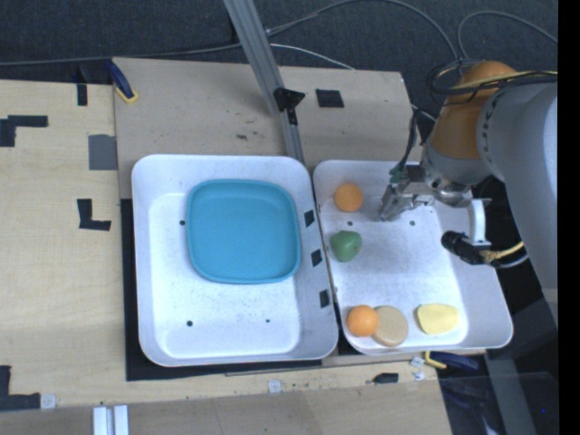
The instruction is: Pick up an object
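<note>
1. Two shallow white bins sit side by side on the bench: the left bin (159,270) and the right bin (480,320).
2. One blue plate (243,230) lies flat in the left bin, filling much of its upper half.
3. The right bin holds five small things.
4. Two are orange balls: one orange ball (348,198) near the bin's top left corner, the other orange ball (362,321) at the bottom left.
5. One green piece (345,245) lies at the left edge, between the two balls and just below the upper one.
6. One tan round piece (391,325) touches the lower ball on its right side.
7. One yellow piece (438,318) lies just beside the tan one, near the bottom right corner.
8. One gripper (395,208) reaches down into the top of the right bin, near the upper ball and to its right, apart from it.
9. Whether it is open or closed cannot be told; nothing is seen held in it.
</note>
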### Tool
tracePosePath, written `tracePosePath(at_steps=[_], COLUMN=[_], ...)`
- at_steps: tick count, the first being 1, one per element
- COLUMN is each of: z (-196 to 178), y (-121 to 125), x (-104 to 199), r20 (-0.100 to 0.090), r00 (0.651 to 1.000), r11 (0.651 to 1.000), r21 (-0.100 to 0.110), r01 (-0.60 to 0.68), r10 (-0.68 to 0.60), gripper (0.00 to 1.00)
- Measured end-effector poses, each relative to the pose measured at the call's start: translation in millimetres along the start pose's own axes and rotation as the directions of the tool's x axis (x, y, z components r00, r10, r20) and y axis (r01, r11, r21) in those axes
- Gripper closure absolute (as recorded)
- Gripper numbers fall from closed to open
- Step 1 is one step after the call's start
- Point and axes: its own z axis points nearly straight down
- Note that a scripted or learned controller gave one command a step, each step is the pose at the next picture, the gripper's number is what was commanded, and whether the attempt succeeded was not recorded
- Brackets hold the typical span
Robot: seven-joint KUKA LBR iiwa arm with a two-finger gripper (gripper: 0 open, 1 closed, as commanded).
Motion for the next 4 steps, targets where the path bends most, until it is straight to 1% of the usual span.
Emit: tracePosePath(at_steps=[1,2,3,4], z=[-59,-103,-163,-169], y=[8,4,0,-21], x=[0,-1,-5,43], r20=[0.000,0.000,0.000,-0.002], r00=[1.000,1.000,1.000,1.000], r11=[1.000,1.000,1.000,1.000], r21=[-0.003,-0.003,-0.003,0.000], r01=[0.000,-0.001,-0.001,0.003], r10=[0.000,0.001,0.001,-0.003], gripper=[1.00,1.00,1.00,1.00])
